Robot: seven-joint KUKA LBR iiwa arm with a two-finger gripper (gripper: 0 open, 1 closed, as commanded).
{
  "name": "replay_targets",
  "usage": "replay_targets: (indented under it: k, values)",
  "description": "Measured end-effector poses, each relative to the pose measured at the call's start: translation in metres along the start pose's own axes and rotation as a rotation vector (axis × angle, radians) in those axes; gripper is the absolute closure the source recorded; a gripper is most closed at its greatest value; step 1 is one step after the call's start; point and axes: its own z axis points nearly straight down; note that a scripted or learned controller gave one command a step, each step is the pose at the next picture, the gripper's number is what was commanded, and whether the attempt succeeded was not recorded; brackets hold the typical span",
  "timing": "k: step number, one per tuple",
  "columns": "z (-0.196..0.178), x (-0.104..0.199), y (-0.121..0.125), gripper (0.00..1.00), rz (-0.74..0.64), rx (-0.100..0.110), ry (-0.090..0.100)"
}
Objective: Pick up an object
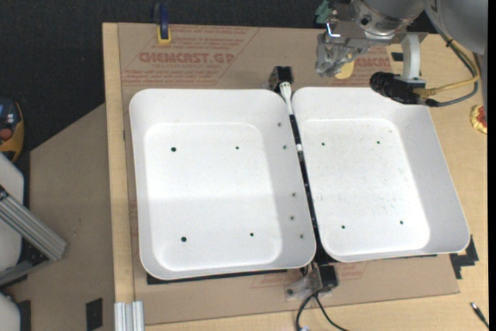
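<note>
My gripper [335,64] hangs raised over the bench, just beyond the far left corner of the right bin [434,167]. A small pale yellow object [346,70] sits at its fingertips, and the gripper is shut on it. Most of the object is hidden behind the metal fingers [328,58]. The grey arm with its orange band comes in from the upper right. The left bin [147,167] lies farther off, to the gripper's lower left.
Both white bins rest side by side on a brown board [194,54], joined by a black strip [298,151]. A blue and yellow clamp [162,21] stands at the board's far edge. Metal rails [31,229] lie at the left.
</note>
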Motion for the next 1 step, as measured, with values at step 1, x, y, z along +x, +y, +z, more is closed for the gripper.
replay_targets:
  k: [1]
  values:
    - [-0.0278,-0.0097,-0.0368,1.00,0.004,-0.009,-0.001]
